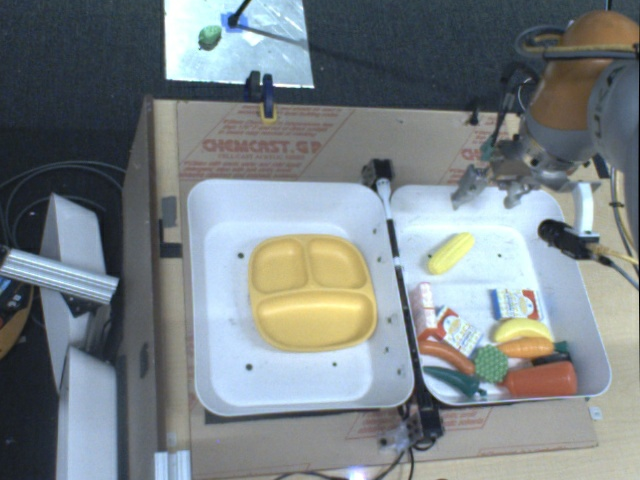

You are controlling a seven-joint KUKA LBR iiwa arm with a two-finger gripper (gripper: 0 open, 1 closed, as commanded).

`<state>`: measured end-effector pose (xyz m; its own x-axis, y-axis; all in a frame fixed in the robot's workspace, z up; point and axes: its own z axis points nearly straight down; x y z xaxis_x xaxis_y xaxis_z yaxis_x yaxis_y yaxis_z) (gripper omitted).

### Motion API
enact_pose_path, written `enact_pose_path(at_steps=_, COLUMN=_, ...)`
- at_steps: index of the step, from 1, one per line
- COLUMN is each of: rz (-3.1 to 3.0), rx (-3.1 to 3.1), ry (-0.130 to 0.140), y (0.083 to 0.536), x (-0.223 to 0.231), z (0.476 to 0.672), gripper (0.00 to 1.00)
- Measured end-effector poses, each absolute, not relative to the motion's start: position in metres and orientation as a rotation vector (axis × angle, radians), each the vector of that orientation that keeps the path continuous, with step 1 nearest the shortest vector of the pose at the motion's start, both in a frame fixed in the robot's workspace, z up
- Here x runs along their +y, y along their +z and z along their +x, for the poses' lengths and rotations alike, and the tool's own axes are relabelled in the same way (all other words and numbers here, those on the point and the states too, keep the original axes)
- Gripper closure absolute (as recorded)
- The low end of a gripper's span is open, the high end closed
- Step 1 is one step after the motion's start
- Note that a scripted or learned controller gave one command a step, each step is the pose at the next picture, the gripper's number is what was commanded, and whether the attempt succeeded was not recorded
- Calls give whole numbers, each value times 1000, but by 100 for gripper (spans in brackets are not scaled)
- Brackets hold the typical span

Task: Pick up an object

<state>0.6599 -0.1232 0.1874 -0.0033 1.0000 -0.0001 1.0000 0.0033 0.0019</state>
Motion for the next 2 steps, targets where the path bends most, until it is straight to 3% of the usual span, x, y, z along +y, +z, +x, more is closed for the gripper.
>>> enact_pose_path(at_steps=1, rz=2220, rx=2223, ry=0, y=138, x=-119, z=625, gripper=0)
enact_pose_path(at_steps=2, rz=2217, rx=2225, ry=0, y=84, x=-109, z=631, gripper=0)
